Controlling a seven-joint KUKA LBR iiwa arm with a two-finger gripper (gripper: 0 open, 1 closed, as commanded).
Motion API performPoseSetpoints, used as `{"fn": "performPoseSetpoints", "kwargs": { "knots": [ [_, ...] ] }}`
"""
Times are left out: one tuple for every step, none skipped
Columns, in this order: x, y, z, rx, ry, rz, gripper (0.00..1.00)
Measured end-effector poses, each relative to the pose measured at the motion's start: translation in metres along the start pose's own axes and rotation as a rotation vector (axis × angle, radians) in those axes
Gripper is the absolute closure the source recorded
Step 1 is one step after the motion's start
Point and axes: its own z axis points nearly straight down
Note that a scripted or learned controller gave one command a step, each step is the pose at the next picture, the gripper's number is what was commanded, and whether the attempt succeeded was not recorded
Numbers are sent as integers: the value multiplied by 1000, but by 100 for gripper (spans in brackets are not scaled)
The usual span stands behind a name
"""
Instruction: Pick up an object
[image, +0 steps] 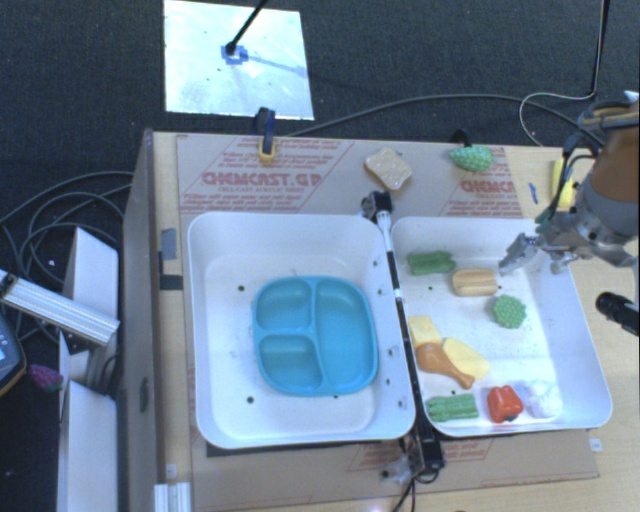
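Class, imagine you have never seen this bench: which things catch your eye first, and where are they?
A bright blue divided plate lies in the middle of the left bin. The right bin holds a scatter of colourful toy food, with a red piece near its front edge. The arm's gripper hangs over that bin's far right corner.

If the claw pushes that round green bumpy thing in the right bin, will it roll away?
Probably a little. The round green bumpy thing looks ball-like, so a push may roll it, though the bumps could slow it. It sits near the right bin's wall, which would likely stop it. It looks like small toy food, so probably light.
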Motion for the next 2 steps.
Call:
{"fn": "performPoseSetpoints", "kwargs": {
  "knots": [
    [4, -29, 60, 3, 1, 2, 0],
    [4, -28, 49, -1, 0, 1, 100]
  ]
}}
